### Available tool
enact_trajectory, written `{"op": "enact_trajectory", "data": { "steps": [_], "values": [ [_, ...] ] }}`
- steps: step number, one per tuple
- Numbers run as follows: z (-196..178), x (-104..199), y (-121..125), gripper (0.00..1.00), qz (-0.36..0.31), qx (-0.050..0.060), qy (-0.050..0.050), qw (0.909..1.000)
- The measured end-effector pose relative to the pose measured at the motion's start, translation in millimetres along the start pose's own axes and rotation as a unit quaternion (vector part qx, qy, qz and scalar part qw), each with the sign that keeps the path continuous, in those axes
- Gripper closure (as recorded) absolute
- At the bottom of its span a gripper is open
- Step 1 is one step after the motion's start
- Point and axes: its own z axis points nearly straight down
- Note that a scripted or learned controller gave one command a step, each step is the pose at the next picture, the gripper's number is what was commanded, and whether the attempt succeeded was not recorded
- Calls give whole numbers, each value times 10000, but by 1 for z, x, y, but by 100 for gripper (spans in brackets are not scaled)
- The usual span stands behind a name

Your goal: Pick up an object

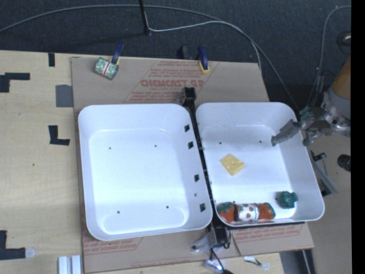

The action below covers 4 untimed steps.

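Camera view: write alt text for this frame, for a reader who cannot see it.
The gripper hangs at the right bin's far right rim, holding nothing that can be seen. The bin holds a yellow wedge mid-floor, and along its near wall a red and white object and a teal object. The left bin sits beside it.

A flat yellow wedge (232, 164) lies down-left of the gripper (285, 133), well apart. Farther below it, a red-and-white toy (247, 212) and a teal lump (286, 198) rest against the bin's near wall.
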Motion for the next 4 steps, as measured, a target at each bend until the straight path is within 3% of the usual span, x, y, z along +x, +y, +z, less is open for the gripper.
{"op": "enact_trajectory", "data": {
  "steps": [1,2,3,4],
  "values": [
    [-59,63,-4,0,-260,-25,0,9997],
    [81,79,25,0,-8,57,10,10000],
    [147,107,-11,0,-5,28,5,10000],
    [146,88,38,0,-3,-11,-4,10000]
  ]
}}
